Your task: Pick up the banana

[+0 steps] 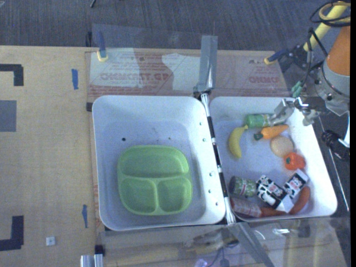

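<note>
Banana [236,141] lies ungrasped in the right bin [325,166] — your gripper [282,112] hovers near its upper edge, finger state indiscernible; approach, grasp and lift all remain.

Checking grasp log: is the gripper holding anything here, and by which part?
Nothing is held. The gripper sits at the far edge of the right bin, near the green bottle and carrot. The banana lies apart from it on the bin floor.

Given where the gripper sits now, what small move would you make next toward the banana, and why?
Probably shift the gripper leftward and lower: it sits near the right bin's far edge by the green bottle, while the banana lies apart, nearer the divider.
</note>
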{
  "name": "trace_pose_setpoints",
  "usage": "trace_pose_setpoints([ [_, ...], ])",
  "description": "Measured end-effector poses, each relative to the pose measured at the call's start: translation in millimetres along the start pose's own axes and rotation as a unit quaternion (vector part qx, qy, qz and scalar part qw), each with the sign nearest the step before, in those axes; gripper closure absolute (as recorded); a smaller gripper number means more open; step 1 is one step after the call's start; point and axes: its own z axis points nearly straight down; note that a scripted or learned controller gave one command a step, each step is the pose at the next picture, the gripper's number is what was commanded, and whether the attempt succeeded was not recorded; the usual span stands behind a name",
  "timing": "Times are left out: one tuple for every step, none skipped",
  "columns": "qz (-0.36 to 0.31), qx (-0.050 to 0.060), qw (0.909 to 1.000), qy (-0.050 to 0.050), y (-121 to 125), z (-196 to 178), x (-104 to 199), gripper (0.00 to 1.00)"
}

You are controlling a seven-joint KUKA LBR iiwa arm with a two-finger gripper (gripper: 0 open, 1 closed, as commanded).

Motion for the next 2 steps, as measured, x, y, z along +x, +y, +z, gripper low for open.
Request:
trace_pose_setpoints([
  [0.017,0.002,0.9998,0.000,-10.5,88.8,92.3,0.00],
  [0.010,0.002,0.9999,0.001,-16.6,88.4,102.6,0.00],
])
